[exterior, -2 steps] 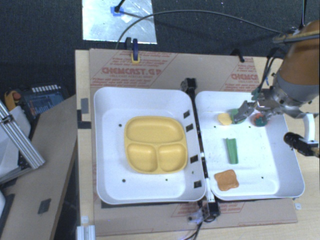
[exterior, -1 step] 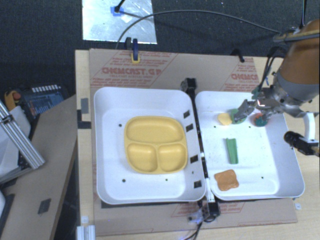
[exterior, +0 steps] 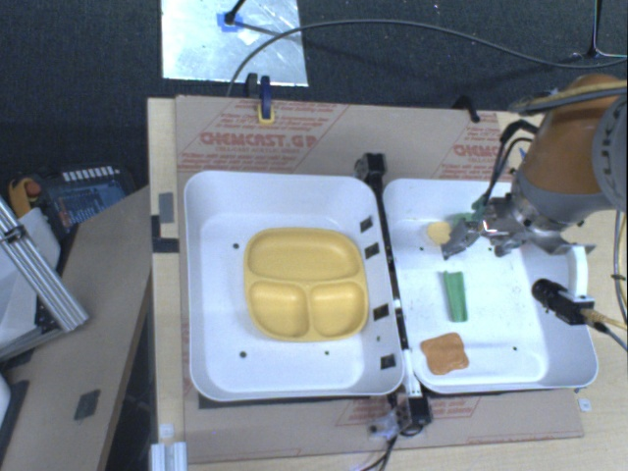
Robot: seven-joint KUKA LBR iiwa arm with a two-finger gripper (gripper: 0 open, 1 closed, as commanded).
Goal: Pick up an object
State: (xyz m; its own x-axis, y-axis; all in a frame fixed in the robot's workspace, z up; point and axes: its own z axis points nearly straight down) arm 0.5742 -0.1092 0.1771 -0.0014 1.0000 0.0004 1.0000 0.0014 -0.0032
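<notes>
The arm [exterior: 574, 155] is cut off by the right edge, so its upper links go unseen. The gripper [exterior: 478, 232] overlaps the small yellow piece [exterior: 438, 232] (part of it hidden), and the fingers are too blurred and small to read. The pedal-like device [exterior: 74, 196] at left is partly cropped.

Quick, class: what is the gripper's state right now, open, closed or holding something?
Gripper: cannot be told; it sits low in the right bin beside the small yellow piece.

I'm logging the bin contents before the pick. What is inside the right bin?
In the right bin: a green stick, a brown piece and a small yellow piece beside the gripper. The arm covers the far right corner.
</notes>
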